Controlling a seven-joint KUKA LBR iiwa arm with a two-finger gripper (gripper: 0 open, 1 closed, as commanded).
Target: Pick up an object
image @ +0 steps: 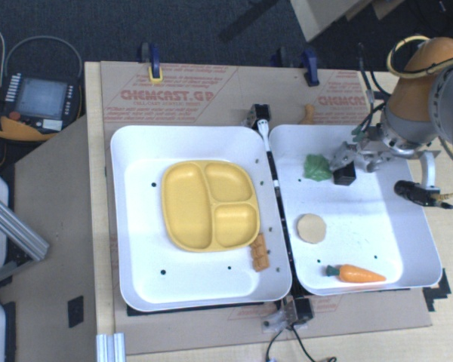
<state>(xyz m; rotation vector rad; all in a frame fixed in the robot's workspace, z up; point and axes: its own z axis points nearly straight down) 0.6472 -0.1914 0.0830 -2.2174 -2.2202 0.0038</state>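
Note:
In the right bin (408,240) lie a green leafy piece (315,167) near the far left corner, a round beige cookie (312,228) in the middle left, and an orange carrot (358,274) by the front rim. My gripper (343,173) hangs just right of the green piece, close to touching it. The left bin (136,225) bears a yellow divided plate (209,204), with a small brown snack (260,254) off its front right corner.
The grey arm with its orange band (430,59) reaches in from the right over the right bin's far corner. Blue clamps (155,62) stand on the bench's far edge. A black divider (268,153) runs between the bins.

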